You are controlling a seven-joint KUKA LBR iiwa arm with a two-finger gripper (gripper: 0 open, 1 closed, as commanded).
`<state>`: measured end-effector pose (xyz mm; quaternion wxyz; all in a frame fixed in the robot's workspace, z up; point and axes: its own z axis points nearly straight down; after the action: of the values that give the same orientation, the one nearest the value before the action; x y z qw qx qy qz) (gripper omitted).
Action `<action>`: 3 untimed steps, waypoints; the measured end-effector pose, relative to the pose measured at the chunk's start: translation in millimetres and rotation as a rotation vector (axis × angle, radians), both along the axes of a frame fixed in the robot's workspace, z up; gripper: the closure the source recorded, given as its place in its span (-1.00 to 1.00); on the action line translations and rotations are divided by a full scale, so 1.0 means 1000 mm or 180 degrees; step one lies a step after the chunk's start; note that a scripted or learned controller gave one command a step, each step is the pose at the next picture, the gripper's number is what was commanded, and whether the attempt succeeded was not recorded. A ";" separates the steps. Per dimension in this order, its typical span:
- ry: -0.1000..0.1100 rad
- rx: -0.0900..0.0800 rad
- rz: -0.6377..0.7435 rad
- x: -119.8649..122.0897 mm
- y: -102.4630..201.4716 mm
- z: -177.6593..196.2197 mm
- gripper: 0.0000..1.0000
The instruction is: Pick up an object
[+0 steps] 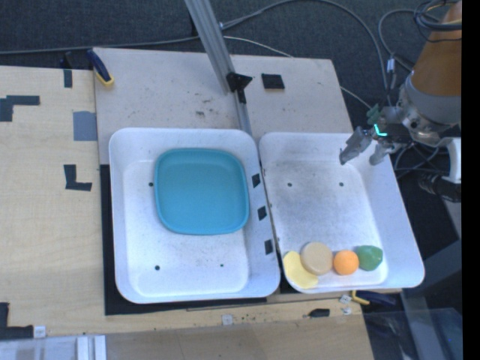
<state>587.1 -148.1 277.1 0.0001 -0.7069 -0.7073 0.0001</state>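
Along the near edge of the right bin (330, 201) lie a yellow flat piece (294, 271), a tan round disc (316, 258), an orange ball (345, 262) and a green lump (369, 257), all close together. My gripper (365, 151) hangs above the far right corner of that bin, well away from these objects. Its two fingers are spread apart with nothing between them.
The left bin (135, 223) holds a blue square plate (201, 190). A grey metal pole (217, 43) slants across the bench behind the bins. Cables run over the dark floor at the back right.
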 end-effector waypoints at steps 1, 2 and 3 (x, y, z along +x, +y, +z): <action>0.0000 0.0000 0.0000 0.000 0.000 0.000 -1.00; 0.0017 0.0002 0.0000 -0.006 0.001 -0.062 -1.00; 0.0016 0.0002 0.0000 -0.007 -0.001 -0.125 -1.00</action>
<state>579.9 -149.0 152.1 0.0022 -0.7069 -0.7073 0.0017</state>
